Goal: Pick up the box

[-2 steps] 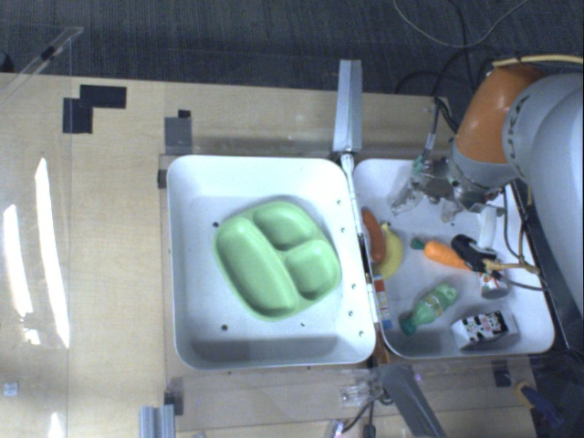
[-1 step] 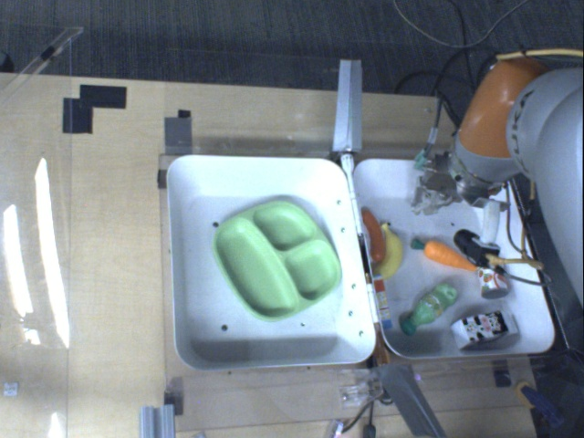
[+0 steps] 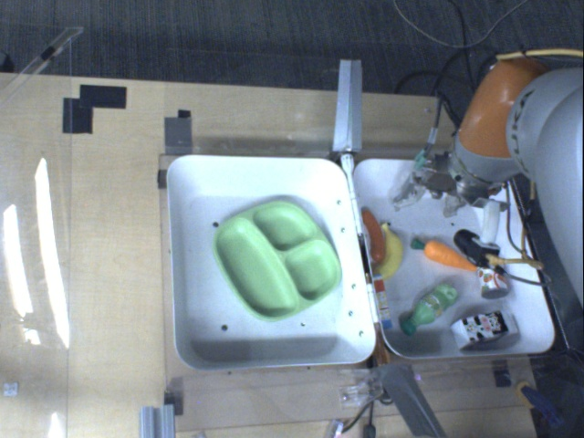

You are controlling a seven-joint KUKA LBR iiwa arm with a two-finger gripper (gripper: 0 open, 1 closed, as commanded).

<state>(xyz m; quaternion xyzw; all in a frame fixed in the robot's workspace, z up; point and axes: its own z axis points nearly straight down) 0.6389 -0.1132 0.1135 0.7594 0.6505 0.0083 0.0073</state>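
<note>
Over in the right-hand bin (image 3: 538,245), at its far end, the grey arm's gripper (image 3: 429,190) hangs low above bare white floor, just beside the divider wall between the two bins. The orange band sits right above it, and from where I stand the metal of the claw is a blur against the white, so I honestly cannot tell whether it is open or closed. Nothing shows in its grasp. The box (image 3: 484,328), a small thing with black-and-white markings, lies flat in the opposite corner of that same bin, at the lower right of the view and well apart from the claw. Just beside it to the left, a green bottle (image 3: 429,307) lies on its side, tilted, cap end pointing toward the divider. Between the claw and the box runs an orange carrot (image 3: 449,255), lying across the middle of the bin. Against the divider, a yellow banana (image 3: 391,249) curls next to a long reddish piece (image 3: 371,231), the two touching or very nearly so. Next door, the left bin (image 3: 182,245) holds a pale green sectioned plate (image 3: 276,258), sitting square in the middle, three compartments facing up.
</note>
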